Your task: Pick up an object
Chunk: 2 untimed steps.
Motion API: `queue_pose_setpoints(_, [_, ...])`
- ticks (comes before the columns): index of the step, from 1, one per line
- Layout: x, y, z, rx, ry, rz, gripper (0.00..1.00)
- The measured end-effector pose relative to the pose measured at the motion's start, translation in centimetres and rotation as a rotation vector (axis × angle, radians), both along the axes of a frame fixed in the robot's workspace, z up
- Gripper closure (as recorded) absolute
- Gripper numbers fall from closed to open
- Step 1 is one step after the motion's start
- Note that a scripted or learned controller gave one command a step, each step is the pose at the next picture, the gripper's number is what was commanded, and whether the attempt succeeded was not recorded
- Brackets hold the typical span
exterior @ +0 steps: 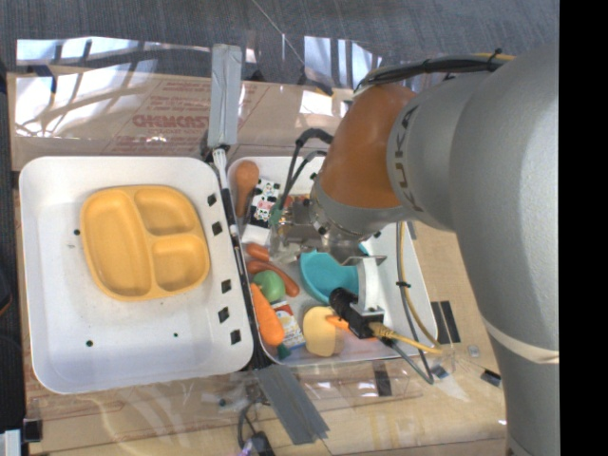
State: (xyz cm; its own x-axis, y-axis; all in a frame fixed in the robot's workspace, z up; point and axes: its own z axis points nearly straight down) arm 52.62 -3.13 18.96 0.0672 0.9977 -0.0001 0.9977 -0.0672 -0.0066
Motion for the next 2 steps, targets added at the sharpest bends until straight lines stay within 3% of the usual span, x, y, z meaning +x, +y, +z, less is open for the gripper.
queue_pose_setpoints(1, [0.0, 0.0, 0.0, 0.0, 0.0, 0.0, 0.0])
queue_pose_setpoints(2, [4.5, -6.0, -9.9, 0.002, -0.003, 0.141, 0.0])
